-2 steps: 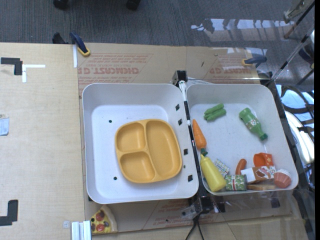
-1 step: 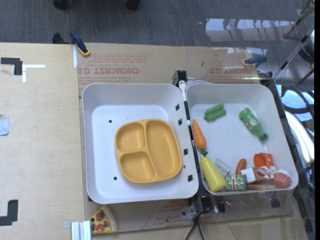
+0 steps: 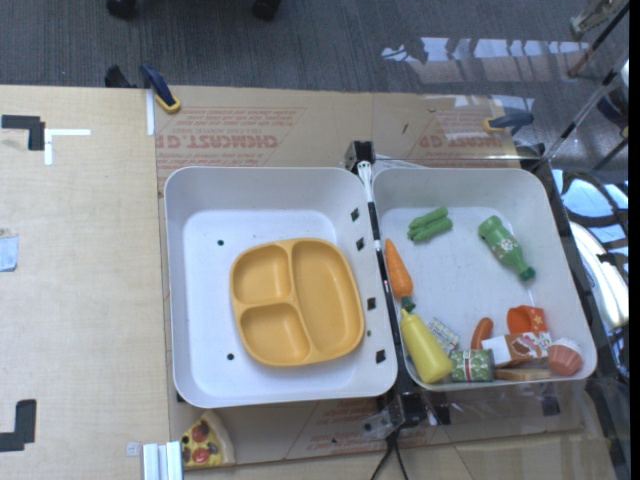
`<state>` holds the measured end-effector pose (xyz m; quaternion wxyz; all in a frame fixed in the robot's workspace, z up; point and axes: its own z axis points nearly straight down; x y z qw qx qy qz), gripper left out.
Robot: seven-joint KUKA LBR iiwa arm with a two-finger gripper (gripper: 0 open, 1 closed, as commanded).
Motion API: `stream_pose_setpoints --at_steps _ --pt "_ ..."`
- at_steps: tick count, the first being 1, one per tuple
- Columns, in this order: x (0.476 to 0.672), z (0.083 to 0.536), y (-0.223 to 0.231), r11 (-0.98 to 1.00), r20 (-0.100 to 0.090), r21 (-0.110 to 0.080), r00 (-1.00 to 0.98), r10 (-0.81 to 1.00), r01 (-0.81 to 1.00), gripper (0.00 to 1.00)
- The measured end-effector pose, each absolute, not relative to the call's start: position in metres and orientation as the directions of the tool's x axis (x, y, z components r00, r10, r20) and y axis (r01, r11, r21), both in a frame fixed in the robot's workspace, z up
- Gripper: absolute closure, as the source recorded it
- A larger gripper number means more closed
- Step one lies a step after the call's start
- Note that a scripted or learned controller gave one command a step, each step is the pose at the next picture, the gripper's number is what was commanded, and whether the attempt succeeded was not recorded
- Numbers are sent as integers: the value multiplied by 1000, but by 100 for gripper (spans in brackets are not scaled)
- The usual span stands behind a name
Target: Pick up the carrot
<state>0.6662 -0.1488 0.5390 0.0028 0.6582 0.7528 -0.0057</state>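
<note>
The carrot (image 3: pixel 398 268) lies in the right bin (image 3: pixel 556 230), close against its left wall, about midway between the far and near sides. It is stretched roughly far to near, slightly tilted. Its near end is just beside the tip of a yellow bottle (image 3: pixel 425 348), which lies further toward the near left corner; whether the two touch cannot be told.

The gripper's state cannot be told.

Far of the carrot and a little to its right sits a green pod (image 3: pixel 430 224), apart from it. A green bottle (image 3: pixel 505 246) lies on its side toward the right wall, well apart from the carrot. Along the near wall is a crowded group: a green can (image 3: pixel 472 366) just beside the yellow bottle, a small red sausage (image 3: pixel 482 330) far of the can, and an orange carton (image 3: pixel 527 320) further right, with more toy food packed into the near right corner.

The left bin (image 3: pixel 190 268) holds a yellow plate (image 3: pixel 297 300) with three compartments, set near the middle.

Both bins rest on cardboard (image 3: pixel 260 133). A toy pizza slice (image 3: pixel 203 443) lies on it near the left bin's near left corner.
</note>
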Motion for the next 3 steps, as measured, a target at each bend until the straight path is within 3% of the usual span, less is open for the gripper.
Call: stream_pose_setpoints --at_steps 1,2,3 --pt "668 547 -148 137 -15 -5 -137 991 991 100" --pt "668 547 -148 136 -14 -5 -136 991 991 0" --pt "669 555 -147 139 -17 -5 -139 990 990 100"
